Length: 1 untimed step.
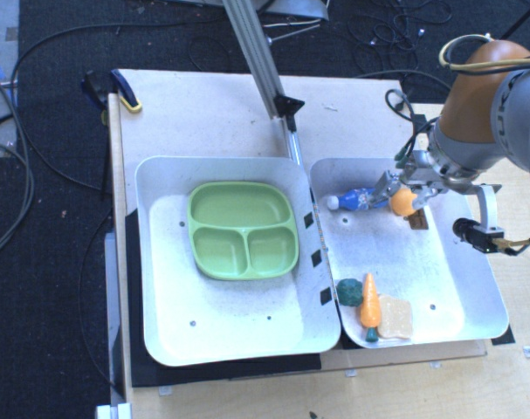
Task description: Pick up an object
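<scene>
The jaws pinch a small orange ball (404, 202); we see the gripper (408, 197) over the right bin (474, 295), beside a blue bottle (355, 201). A carrot (369, 298) lies near the front.

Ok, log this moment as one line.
gripper over right bin, at orange ball | blue bottle beside | green tray in left bin

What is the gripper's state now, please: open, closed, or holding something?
Gripper: cannot be told; it sits over the right bin, beside an orange ball.
</scene>
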{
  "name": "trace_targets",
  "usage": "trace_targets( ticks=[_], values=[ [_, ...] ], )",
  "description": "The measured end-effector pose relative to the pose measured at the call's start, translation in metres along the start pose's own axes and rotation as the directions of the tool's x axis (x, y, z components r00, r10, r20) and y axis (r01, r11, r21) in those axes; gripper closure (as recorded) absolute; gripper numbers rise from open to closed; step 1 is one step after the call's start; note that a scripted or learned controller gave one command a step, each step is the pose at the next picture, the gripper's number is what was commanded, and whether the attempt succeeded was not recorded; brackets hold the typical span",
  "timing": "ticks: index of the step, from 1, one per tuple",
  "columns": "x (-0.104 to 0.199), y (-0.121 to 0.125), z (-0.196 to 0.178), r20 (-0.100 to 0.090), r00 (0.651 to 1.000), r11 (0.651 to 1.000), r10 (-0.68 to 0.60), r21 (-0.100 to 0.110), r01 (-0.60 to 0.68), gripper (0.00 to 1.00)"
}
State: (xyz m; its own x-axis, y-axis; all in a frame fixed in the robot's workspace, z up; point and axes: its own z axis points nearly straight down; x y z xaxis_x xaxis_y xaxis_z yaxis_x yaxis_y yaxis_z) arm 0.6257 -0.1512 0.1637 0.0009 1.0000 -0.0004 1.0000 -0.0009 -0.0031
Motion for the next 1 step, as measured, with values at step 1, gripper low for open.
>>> trace_targets(
  ticks=[1],
  values=[
    [0.0030,0.0062,0.0449,0.000,1.000,1.000,-0.003,-0.001,0.003,0.00]
  ],
)
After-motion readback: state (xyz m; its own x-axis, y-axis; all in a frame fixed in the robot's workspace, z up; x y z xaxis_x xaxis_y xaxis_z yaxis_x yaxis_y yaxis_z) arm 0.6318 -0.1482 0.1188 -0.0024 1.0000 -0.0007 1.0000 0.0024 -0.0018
